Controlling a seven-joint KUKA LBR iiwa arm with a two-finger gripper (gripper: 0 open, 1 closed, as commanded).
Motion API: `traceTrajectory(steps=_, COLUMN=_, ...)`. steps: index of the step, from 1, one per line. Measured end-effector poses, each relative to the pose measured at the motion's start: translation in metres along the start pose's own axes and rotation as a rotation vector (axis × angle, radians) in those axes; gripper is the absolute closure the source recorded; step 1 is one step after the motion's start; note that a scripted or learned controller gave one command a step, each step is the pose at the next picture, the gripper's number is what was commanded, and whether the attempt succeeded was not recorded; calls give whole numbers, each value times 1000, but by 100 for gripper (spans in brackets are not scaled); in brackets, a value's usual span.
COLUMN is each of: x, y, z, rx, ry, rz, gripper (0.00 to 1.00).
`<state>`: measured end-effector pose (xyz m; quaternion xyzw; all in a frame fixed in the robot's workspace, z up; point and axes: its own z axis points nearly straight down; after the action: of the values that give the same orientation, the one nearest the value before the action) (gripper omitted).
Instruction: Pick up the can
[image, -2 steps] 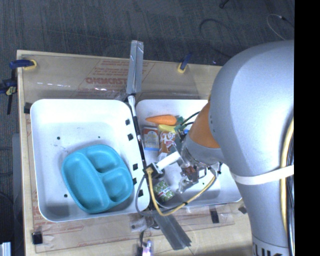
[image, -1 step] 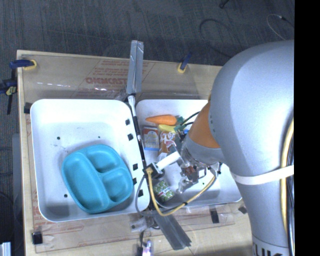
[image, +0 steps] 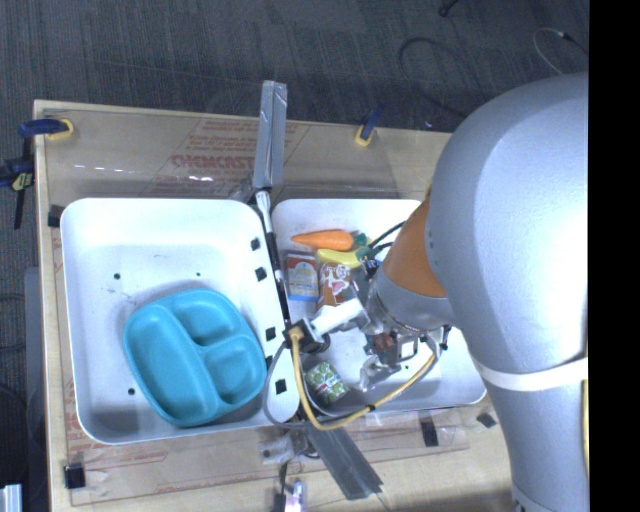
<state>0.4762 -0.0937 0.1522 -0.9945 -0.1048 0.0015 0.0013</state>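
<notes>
While the pincer (image: 385, 352) is hovering right of the can (image: 325, 381), grip: I cannot tell.
Risk: pincer closing beside the can, missing.

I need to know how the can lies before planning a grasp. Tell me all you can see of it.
The can is small, with a green, patterned label and a paler end, metal by its look. It seems to lie on its side near the front left corner of the right bin, close to the wall between the bins. A yellow cable curves round its front side. The hand hangs just to its right, apart from it.
</notes>
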Motion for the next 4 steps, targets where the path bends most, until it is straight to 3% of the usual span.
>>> traceTrajectory(steps=1, x=75, y=50, z=-74, rx=2, ry=-2, rz=-17, gripper=0)
traceTrajectory(steps=2, x=22, y=12, z=62, rx=1, ry=-2, rz=-8, gripper=0)
traceTrajectory(steps=3, x=-3, y=15, z=57, rx=2, ry=-1, rz=1, gripper=0)
traceTrajectory(steps=4, x=6, y=-27, z=-87, rx=0, ry=1, rz=-1, gripper=0)
